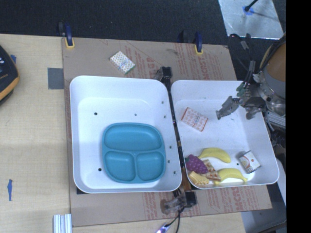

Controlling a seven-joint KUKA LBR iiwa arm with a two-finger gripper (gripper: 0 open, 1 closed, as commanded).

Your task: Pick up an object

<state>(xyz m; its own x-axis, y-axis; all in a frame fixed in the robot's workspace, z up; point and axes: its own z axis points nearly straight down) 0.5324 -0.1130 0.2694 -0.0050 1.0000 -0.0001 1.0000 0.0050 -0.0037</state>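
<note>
Two bins | gripper (238,108) over right bin (218,89), far side, grip state unreadable | patterned packet (194,119) just left | bananas (216,154) near edge | blue tray (133,152) in left bin (80,130)

place: robot lab
signs: cardboard sheet (146,57) clamped w/ blue clamps (69,35) to counter (29,130); two white bins (87,89); taped floor marks (250,11)

No text can be read. The cardboard sheet (204,62) under the bins bears red printing, too faint to make out. The patterned packets (194,119) (122,61) and the small carton (249,161) show only blurred marks.
</note>
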